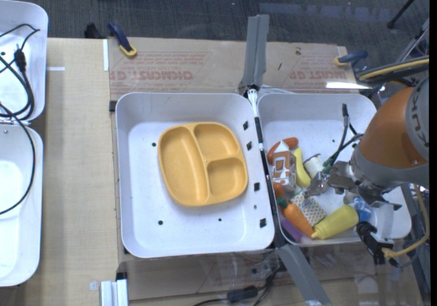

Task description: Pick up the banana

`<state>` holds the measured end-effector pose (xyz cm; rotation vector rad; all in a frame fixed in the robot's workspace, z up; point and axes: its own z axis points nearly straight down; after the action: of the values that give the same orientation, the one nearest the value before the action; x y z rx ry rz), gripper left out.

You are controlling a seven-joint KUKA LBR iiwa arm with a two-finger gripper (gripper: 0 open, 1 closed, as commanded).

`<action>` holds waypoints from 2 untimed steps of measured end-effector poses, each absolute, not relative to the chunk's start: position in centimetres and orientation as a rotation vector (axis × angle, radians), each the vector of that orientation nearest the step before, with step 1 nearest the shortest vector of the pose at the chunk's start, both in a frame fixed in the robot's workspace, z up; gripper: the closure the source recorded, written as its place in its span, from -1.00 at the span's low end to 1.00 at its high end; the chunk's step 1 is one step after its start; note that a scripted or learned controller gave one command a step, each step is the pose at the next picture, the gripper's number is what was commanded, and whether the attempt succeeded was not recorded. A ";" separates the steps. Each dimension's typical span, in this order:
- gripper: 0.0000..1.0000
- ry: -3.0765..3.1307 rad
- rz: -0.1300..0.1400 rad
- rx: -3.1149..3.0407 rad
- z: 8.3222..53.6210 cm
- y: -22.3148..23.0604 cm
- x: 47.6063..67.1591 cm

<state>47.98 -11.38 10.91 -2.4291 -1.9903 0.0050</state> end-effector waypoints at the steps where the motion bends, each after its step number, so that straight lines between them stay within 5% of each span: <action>1: -1.00 -2.155 0.005 -2.289 9.1 -10.2 53.4; 2: -1.00 -2.266 0.005 -2.176 10.2 -11.4 54.2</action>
<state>54.16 -11.43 10.22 -2.1764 -2.2656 0.0048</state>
